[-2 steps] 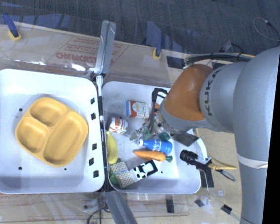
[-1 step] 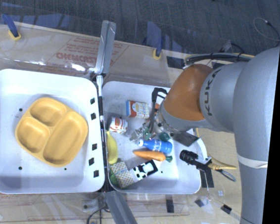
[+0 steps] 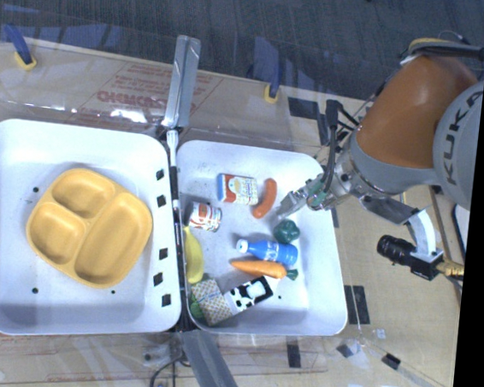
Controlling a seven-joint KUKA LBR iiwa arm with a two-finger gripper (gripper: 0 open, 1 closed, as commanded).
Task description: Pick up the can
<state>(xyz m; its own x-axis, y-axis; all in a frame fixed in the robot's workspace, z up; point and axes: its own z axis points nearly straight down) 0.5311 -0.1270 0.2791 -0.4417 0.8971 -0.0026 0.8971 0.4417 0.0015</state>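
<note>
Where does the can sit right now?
The can lies in the right bin, near its left wall, just above the banana and below-left of the small carton.

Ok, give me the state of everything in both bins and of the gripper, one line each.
Can: on its side, right bin's left edge, not gripped.
Yellow tray: flat in left bin, right side up.
Carton: lying flat.
Sausage: lying beside the carton.
Blue bottle: on its side.
Carrot: lying below the bottle.
Banana: along the left wall.
Gripper: over the right bin's far right, holding nothing visible.
</note>
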